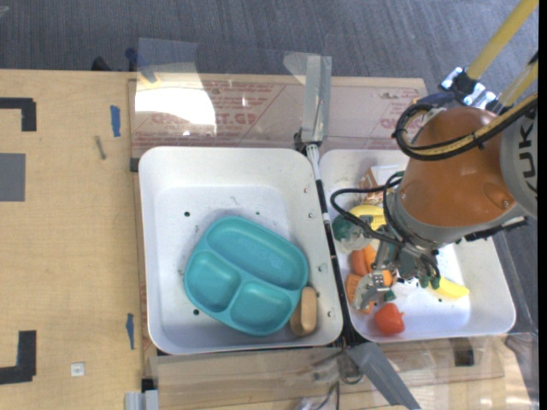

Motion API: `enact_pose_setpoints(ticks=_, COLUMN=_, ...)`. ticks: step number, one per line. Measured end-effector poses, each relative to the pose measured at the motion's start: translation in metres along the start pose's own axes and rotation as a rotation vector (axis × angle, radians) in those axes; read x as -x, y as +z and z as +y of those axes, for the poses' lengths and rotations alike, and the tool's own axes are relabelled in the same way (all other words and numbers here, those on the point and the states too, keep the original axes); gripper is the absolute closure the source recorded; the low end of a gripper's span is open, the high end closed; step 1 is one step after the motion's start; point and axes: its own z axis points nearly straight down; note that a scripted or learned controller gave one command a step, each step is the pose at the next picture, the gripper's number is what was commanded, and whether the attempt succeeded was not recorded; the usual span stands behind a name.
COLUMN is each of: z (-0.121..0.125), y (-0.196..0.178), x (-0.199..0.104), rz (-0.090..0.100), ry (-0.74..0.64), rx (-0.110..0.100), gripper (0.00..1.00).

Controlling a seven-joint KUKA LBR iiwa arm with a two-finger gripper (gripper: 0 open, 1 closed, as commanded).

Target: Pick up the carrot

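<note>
The arm (457, 173) reaches in from the right and hangs over the right bin (491, 314), its orange band hiding much of what lies there. The gripper (373, 290) points down among the toy foods, right at the carrot (362, 260), which lies near the bin's left wall. Whether the claw is released or clenched cannot be told from this angle. A red tomato (389, 319) sits just below the gripper, and a yellow piece (451, 290), perhaps a banana, lies to its right. In the left bin (171, 186) rest a teal divided plate (246, 273) and a tan bread roll (304, 310), touching the plate's edge.
</note>
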Motion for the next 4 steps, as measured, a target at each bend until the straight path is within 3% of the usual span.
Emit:
enact_pose_setpoints(ticks=1, z=0.005, y=0.0, x=-0.001, rz=-0.001, ry=-0.328, rx=0.0, gripper=0.0)
enact_pose_setpoints(ticks=2, z=-0.015, y=0.0, x=0.034, rz=-0.003, ry=-0.692, rx=0.0, gripper=0.0)
enact_pose_setpoints(ticks=4, z=-0.021, y=0.0, x=0.003, rz=0.003, ry=-1.033, rx=0.002, gripper=0.0)
